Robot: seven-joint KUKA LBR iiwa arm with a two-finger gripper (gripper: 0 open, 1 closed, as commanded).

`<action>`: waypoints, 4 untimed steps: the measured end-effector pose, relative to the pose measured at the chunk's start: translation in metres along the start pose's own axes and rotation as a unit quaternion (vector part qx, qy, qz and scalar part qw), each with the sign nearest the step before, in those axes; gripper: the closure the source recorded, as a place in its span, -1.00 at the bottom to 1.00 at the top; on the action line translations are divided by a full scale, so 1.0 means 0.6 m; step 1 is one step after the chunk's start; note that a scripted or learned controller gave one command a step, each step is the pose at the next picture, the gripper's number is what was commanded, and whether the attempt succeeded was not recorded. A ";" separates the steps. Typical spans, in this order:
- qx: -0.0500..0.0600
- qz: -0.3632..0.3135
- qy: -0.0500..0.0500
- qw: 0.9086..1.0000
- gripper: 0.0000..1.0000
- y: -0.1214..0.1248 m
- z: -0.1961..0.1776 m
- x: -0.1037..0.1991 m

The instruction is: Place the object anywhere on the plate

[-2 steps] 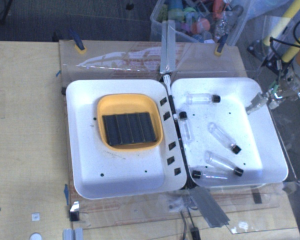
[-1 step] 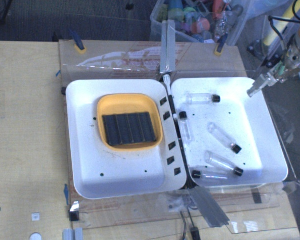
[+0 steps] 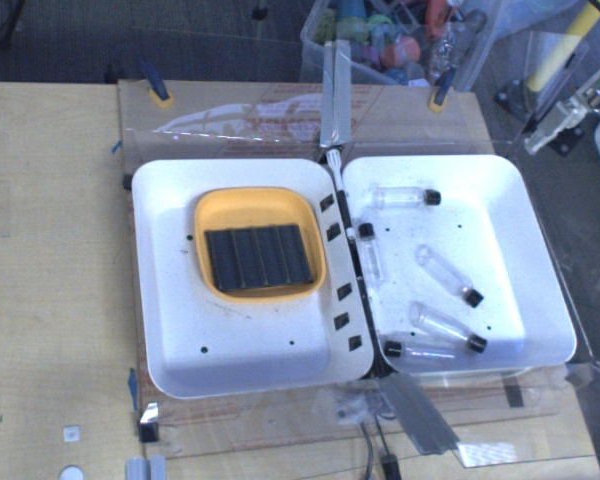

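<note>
Two white bins sit side by side, the left bin (image 3: 170,348) and the right bin (image 3: 525,268). One yellow plate (image 3: 212,206) lies in the left bin, with one dark ridged block (image 3: 258,258) on it. I count five clear tubes with black caps in the right bin: (image 3: 400,197), (image 3: 368,258), (image 3: 445,273), (image 3: 442,325) and (image 3: 420,350).

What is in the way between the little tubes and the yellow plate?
The raised rims where the two bins meet lie between the clear vials in the right bin and the yellow plate in the left bin. A dark ridged block covers much of the plate.
</note>
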State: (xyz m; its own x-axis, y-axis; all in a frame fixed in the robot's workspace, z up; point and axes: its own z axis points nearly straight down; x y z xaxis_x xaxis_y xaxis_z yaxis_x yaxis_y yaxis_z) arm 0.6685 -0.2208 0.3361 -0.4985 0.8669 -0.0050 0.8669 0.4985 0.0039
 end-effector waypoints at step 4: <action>-0.001 -0.355 0.001 0.935 1.00 -0.086 -0.169 0.046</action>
State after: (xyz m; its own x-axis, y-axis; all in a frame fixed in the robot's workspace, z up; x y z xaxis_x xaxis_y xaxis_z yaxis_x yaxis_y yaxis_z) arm 0.6093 -0.2223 0.4370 -0.9482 0.3177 -0.0043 0.3177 0.9482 0.0015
